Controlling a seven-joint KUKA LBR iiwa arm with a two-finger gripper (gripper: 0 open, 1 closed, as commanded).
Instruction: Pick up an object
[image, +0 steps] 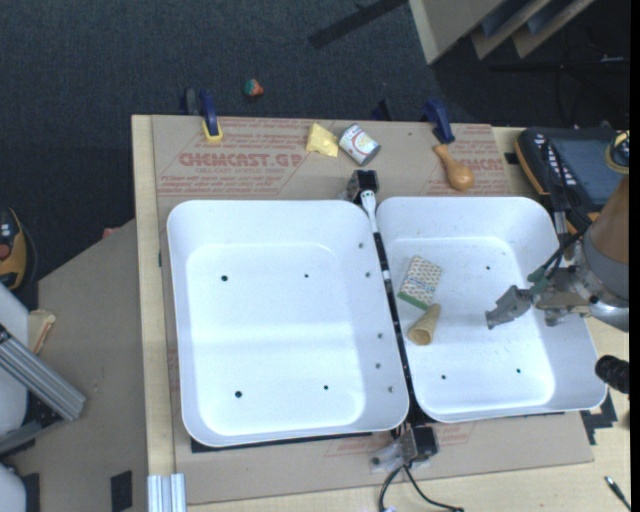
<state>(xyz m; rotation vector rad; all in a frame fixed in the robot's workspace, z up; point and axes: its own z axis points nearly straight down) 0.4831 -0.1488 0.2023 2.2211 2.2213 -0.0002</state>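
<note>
In the right bin lie a small patterned packet with a green edge and, just below it, a tan cone-shaped piece. My gripper reaches in from the right edge and hangs over the right half of that bin, well to the right of the cone. Nothing shows between its fingers. The arm's grey wrist sits behind it at the far right.
The left bin sits beside the right one. On the cardboard behind the bins lie a yellow wedge, a small white box and a tan wooden piece. Blue clamps hold the board's back edge.
</note>
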